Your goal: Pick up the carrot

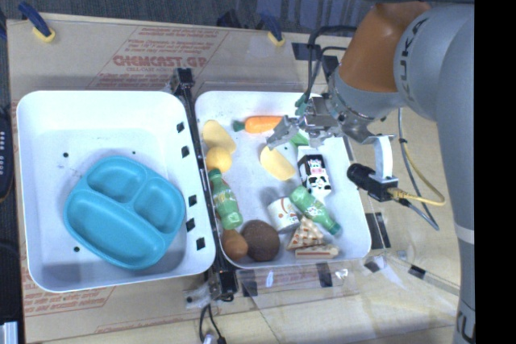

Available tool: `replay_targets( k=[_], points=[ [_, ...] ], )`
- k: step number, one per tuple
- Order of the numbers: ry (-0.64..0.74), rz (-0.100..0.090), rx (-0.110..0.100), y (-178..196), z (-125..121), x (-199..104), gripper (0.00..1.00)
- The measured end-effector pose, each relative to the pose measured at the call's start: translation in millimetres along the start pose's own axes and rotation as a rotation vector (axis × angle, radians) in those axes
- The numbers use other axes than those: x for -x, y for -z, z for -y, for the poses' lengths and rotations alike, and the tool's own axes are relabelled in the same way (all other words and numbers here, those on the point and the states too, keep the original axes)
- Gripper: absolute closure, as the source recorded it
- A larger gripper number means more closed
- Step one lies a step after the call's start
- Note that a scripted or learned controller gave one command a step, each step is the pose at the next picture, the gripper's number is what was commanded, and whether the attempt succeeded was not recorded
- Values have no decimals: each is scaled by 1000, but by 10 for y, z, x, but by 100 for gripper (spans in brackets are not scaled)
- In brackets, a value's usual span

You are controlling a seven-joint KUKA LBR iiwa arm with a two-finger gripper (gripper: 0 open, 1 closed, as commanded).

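Gripper (pixel 289 129) beside carrot (pixel 262 124), finger state unclear.
Hovering at right bin's (pixel 355 209) far end, aligned for grasp.

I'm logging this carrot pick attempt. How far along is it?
Done: the gripper has reached the right bin, right beside the carrot. In hand: nothing visibly; the carrot lies on the bin floor near the far wall. Left: grasping and lifting it.
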State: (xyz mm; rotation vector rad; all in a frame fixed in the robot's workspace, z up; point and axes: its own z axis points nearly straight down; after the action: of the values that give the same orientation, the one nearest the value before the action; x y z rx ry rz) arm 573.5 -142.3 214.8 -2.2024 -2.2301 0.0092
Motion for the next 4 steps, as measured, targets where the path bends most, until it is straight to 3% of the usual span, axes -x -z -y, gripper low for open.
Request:
replay_targets(
  k=[1, 2, 3, 4],
  points=[
    [-51, 1, -8, -1268, -699, 143, 0],
    [-43, 3, -1, -1098, -734, 140, 100],
    [63, -2, -3, -1244, -94, -417, 100],
    [-71, 1, 9, -187, -253, -1378, 100]
  ],
)
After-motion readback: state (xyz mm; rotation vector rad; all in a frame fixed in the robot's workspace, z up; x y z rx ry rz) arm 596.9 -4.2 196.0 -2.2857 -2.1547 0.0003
